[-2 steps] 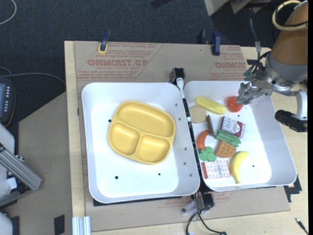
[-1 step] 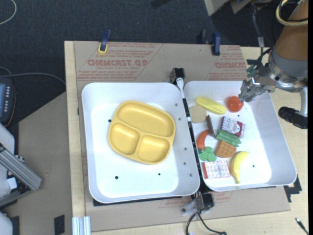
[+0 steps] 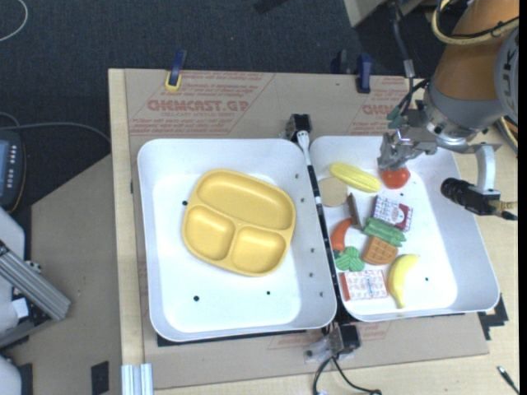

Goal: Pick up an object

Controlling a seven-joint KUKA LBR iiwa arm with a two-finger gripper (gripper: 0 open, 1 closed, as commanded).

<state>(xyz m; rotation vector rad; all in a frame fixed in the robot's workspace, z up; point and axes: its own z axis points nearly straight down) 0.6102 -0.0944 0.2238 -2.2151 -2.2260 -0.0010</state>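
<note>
A: Here we go, the gripper [image 3: 396, 159] is down inside the right bin [image 3: 461, 245], sitting right on top of the red tomato [image 3: 397, 177] at the bin's far side.

B: Has it got it?

A: Can't call that. The tomato sits directly under the tool, touching or close to it, but whether those tips are spread or pinched is hidden from up here. I'd judge this as the grasp step itself, just at the point of contact.

B: So what's next?

A: If it has the tomato, a clean straight lift. The corn cob [image 3: 354, 176] lies just left of the tomato and the small red-and-white carton [image 3: 391, 212] just nearer the camera, so no sideways drag.

B: Other candidates?

A: A banana [image 3: 401, 276] at the right bin's near edge, a carrot [image 3: 340, 236] and a pineapple piece [image 3: 380, 245] mid-bin. The yellow divided plate [image 3: 237, 221] sits alone in the left bin [image 3: 165, 286].

B: Any writing?

A: "CHEMCAST GP" printed in red on the board [image 3: 206, 99] behind the bins. The carton labels are too small to read.
</note>
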